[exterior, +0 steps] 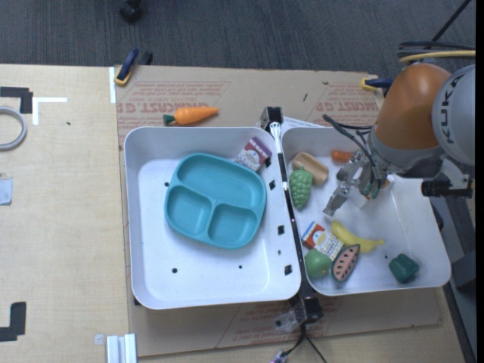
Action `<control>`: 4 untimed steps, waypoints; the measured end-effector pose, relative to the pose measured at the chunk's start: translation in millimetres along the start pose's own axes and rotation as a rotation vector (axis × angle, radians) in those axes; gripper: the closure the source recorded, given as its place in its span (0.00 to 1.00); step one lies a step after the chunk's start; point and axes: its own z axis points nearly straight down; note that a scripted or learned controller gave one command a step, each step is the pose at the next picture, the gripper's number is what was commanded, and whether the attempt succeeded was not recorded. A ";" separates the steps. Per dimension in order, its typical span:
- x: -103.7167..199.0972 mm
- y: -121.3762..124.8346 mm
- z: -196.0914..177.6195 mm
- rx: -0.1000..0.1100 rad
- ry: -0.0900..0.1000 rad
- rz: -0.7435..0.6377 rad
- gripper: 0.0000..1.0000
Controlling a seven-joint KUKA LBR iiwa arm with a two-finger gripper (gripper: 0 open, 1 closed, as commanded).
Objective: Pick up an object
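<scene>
My gripper hangs low over the middle of the right bin, open, with nothing between its fingers. Just below it lie a yellow banana and a small red-and-white carton. To its left are green grapes and a tan bread roll. A small orange piece lies behind it, partly hidden by the wrist. Along the front wall sit a green fruit, a watermelon slice and a dark green block.
The left bin holds a teal divided plate and a small printed packet at its back right corner. A toy carrot lies on the cardboard behind the bins. The arm's orange band looms over the right bin's back edge.
</scene>
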 end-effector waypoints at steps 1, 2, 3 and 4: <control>-43.8 7.5 2.8 0.008 0.019 0.051 0.00; -8.3 19.0 0.2 0.000 0.000 -0.263 0.00; -61.7 -21.3 -0.3 -0.001 -0.003 -0.549 0.00; -62.7 -21.0 -10.7 -0.003 -0.008 -0.543 1.00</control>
